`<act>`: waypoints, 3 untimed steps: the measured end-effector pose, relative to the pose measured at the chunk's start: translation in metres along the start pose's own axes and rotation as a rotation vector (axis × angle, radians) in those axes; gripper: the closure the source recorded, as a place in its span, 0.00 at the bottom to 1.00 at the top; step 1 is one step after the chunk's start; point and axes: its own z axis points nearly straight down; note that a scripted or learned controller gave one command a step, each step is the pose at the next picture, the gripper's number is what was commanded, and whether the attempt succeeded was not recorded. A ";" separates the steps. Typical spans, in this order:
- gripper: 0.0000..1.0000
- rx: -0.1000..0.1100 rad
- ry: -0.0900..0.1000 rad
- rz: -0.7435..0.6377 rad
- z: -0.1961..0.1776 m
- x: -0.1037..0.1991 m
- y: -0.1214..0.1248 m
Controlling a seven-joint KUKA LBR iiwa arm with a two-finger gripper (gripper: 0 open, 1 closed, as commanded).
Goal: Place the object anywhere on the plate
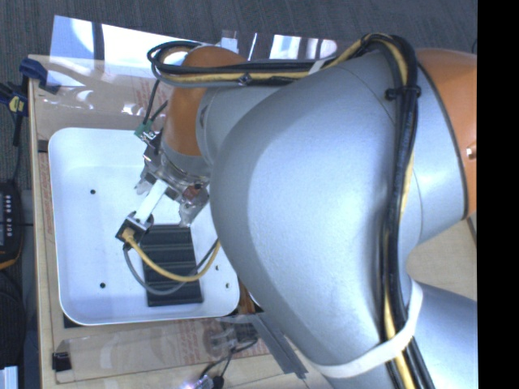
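The tool (162, 209), fingers spread, hangs in the white bin (73, 217) just above the dark ridged object (172, 262), whose long axis runs away from it.

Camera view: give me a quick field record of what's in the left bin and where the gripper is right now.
bin: white bin, shallow, on the bench
object: dark ribbed rectangular block, lying flat near the bin's lower right
cable: yellow cable looping across the block
gripper: gripper above the block's upper end
grasp: cannot tell
arm: grey arm covering the view's right
plate: not identifiable
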 end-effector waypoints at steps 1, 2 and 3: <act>0.00 0.000 0.000 0.000 0.000 0.000 0.000; 0.00 0.000 0.000 0.000 0.000 0.000 0.000; 0.00 0.000 0.000 0.000 0.000 0.000 0.000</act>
